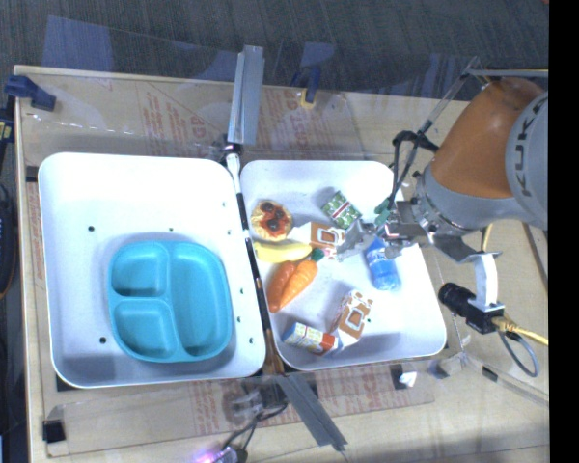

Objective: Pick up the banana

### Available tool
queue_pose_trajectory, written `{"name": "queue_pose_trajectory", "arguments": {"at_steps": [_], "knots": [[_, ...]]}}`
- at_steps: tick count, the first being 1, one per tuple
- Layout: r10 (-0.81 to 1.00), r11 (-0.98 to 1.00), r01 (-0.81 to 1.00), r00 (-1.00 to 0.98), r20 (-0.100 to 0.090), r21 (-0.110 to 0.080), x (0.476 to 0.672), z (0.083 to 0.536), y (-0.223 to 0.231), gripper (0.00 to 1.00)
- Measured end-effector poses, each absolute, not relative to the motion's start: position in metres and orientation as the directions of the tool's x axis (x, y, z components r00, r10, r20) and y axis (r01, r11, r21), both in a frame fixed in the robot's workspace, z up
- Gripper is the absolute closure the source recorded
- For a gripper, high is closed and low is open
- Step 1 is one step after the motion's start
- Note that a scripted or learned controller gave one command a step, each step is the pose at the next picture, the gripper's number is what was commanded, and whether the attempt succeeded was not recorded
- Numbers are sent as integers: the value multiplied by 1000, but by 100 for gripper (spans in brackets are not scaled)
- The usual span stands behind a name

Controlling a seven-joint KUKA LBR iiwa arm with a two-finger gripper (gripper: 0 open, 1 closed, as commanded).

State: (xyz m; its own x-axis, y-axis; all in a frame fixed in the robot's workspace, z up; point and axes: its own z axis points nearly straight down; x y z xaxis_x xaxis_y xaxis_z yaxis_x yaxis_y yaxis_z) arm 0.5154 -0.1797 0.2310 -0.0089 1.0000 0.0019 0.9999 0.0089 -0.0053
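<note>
So the banana [282, 251] sits in the right bin [415, 340], wedged between the pizza toy [271, 219] and carrot [291, 280]. The jaws [378, 231] hover near the blue bottle [382, 267], well off target; can't tell if they're open.

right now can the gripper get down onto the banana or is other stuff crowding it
Probably yes, but tightly. The banana lies uncovered from above, near the right bin's left wall. The carrot touches its lower side and the pizza toy its upper. The gripper sits off to its right.
</note>
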Motion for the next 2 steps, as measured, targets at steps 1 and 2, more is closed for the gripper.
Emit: {"name": "queue_pose_trajectory", "arguments": {"at_steps": [1, 2], "knots": [[999, -39, 999, 39, 0, -4, 598, 198, -193, 0], [998, 55, 998, -55, 1, -6, 548, 90, -148, 0]]}}
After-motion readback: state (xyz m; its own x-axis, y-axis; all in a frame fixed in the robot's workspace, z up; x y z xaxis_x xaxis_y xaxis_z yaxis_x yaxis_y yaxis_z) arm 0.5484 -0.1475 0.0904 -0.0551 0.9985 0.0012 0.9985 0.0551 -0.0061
